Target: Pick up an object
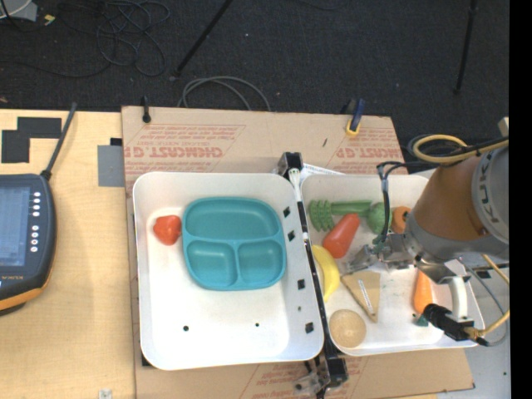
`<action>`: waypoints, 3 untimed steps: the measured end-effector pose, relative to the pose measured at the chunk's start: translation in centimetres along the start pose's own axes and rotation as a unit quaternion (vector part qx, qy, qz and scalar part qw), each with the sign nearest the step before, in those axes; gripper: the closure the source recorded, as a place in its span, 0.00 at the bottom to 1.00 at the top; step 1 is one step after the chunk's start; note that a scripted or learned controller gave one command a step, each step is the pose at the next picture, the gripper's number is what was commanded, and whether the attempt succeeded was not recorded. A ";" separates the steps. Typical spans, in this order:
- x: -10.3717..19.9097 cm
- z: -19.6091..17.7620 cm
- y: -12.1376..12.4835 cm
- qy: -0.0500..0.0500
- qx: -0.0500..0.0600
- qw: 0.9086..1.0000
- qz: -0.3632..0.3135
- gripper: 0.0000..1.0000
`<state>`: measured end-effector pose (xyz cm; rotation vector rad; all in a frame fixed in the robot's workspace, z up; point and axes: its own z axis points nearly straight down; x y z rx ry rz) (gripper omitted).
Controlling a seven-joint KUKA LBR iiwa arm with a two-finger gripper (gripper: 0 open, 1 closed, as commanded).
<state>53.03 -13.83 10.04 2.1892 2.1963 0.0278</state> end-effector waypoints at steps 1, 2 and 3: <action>0.5 1.1 -5.7 0.009 0.024 1.000 0.002 0.00; 2.6 1.2 -2.3 0.009 0.021 1.000 0.000 0.00; 2.4 0.2 -2.4 0.009 0.023 1.000 0.004 1.00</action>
